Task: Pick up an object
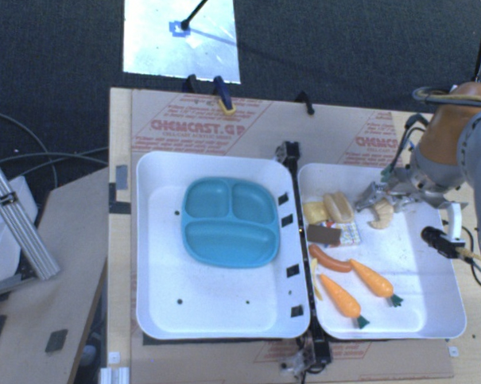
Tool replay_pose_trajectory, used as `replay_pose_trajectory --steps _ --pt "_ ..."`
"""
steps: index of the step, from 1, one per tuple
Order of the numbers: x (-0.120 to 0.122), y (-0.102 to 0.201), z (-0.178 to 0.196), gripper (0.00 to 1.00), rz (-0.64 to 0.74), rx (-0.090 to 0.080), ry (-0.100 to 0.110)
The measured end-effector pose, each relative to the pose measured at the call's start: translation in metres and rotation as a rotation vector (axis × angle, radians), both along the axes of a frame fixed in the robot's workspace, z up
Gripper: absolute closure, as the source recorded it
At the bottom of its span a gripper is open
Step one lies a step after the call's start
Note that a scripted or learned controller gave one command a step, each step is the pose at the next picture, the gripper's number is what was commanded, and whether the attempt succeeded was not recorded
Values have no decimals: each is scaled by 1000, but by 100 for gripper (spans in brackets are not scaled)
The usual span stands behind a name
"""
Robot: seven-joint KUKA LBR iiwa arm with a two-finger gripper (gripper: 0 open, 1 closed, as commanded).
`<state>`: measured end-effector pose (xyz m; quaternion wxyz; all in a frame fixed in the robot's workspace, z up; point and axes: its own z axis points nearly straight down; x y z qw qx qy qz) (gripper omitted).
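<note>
My gripper [374,201] hangs low over the back of the right bin [426,315], its grey fingers spread open. A small pale, curved piece [380,217] lies just in front of the fingertips, and I cannot see it pinched between them. To the left lie a tan bread roll [338,206], a yellow chunk [314,212], a brown block [324,235] and a small white dotted card [348,233]. A red sausage [331,259] and two orange carrots [372,279] [341,297] lie nearer the front.
The left bin [164,295] holds a blue divided plate [229,222]. A black divider with clips [298,229] runs between the bins. The arm's orange band [450,133] and a black cable fitting [439,240] sit over the right bin's right side.
</note>
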<state>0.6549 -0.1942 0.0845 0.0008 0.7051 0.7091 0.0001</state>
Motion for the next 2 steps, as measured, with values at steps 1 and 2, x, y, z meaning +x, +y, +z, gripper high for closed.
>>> replay_pose_trajectory --steps 1,2 --pt "1 -1 13 100 2 -1 -2" --pt "10 6 73 100 0 -1 -7"
